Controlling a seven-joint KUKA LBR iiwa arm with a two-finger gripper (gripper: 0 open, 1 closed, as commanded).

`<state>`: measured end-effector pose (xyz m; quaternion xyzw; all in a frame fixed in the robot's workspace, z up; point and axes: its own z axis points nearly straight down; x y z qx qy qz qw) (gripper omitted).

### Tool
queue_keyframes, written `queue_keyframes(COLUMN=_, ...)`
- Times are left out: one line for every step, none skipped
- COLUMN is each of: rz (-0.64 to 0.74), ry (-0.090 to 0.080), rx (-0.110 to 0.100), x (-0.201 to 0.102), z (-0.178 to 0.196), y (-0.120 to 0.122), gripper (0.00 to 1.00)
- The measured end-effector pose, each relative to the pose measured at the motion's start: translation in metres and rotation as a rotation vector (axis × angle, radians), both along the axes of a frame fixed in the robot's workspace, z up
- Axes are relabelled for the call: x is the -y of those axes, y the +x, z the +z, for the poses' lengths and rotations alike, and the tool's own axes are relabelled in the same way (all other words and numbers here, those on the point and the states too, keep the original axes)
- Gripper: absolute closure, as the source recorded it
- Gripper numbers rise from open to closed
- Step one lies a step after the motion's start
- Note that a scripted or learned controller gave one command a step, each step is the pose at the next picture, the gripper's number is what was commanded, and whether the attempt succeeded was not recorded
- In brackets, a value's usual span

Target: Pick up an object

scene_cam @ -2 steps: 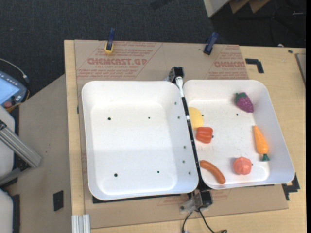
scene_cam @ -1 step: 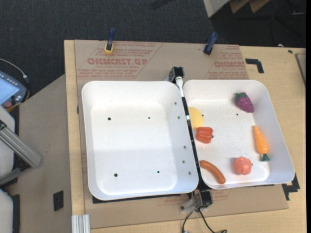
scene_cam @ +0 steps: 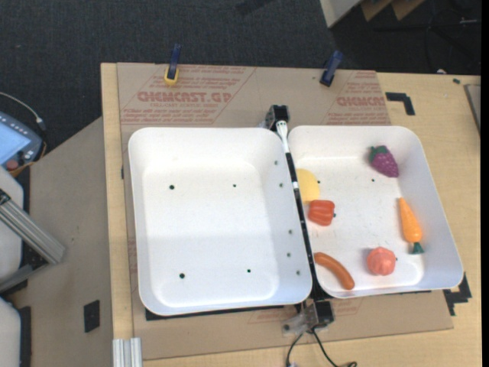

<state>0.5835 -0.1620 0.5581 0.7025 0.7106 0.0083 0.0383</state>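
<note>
The right bin (scene_cam: 428,205) holds several toy foods. A purple bunch of grapes (scene_cam: 384,161) lies at its far right. A yellow piece (scene_cam: 307,183) rests against the left wall, with a red-orange pepper (scene_cam: 321,212) just in front of it. An orange carrot (scene_cam: 410,222) lies along the right side. A pink-red strawberry (scene_cam: 381,261) sits near the front, and an orange-brown sausage (scene_cam: 335,270) lies at the front left corner.
The left bin (scene_cam: 153,205) stands beside the right one on a brown board (scene_cam: 229,90). A blue and yellow clamp (scene_cam: 173,66) and a blue clamp (scene_cam: 331,68) grip the board's far edge. A black clip (scene_cam: 276,117) joins the bins at the back.
</note>
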Motion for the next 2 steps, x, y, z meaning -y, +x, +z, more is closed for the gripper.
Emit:
queue_keyframes(rz=0.000, ry=-0.003, rx=0.005, x=0.000, z=0.011, y=0.001, gripper=1.00)
queue_keyframes(rz=0.001, ry=-0.007, rx=0.011, x=0.000, z=0.022, y=0.001, gripper=1.00)
